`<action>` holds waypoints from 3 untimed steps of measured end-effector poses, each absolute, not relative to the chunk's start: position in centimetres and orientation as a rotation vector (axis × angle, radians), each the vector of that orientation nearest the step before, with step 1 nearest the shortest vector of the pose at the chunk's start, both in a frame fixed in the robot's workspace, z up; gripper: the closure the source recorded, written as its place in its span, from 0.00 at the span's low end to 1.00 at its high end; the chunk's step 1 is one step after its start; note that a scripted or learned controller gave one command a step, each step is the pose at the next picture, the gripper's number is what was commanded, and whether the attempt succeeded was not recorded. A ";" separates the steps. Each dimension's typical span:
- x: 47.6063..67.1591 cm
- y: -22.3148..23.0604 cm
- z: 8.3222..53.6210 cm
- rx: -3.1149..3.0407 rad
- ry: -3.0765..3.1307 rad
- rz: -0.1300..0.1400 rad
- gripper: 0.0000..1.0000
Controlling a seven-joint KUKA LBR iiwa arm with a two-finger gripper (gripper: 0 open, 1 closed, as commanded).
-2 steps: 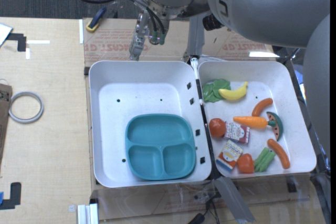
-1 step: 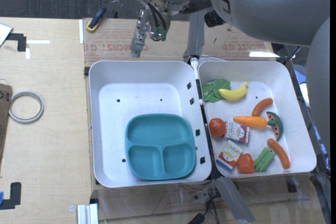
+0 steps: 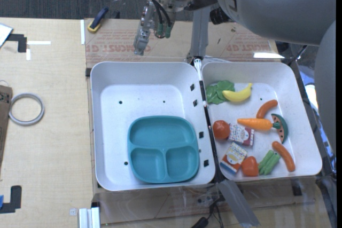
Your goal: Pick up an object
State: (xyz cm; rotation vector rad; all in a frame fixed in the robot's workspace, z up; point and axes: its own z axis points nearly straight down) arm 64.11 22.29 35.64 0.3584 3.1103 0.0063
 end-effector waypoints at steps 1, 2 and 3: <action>65.2 22.8 34.6 -0.025 3.138 0.001 1.00; 65.4 22.7 35.6 -0.018 3.133 0.004 1.00; 66.0 22.8 34.3 -0.388 3.115 0.002 1.00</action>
